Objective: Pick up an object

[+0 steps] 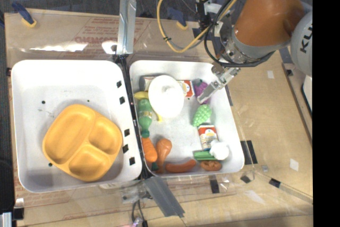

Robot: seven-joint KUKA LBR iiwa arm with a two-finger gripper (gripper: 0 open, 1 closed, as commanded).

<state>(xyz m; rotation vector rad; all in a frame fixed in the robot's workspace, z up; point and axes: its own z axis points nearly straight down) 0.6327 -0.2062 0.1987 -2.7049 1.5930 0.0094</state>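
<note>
My gripper (206, 94) reaches down-left from the orange wrist (263, 16) into the back right part of the right bin (234, 125). Its tip hangs beside a small purple toy (200, 84) and just above a green bumpy toy (202, 115). Nothing visibly hangs from it. Close by on the left lies a white round dish (166, 95), partly covering a red and white box (187, 87).
The right bin also holds a small bottle (207, 135), a white ball (219, 151), a sausage (180, 167), a carrot (150, 150), a green vegetable (144, 114) and a yellow piece (141, 95). A yellow divided tray (82, 141) lies in the left bin (32, 82). Cables (175, 13) loop behind the bins.
</note>
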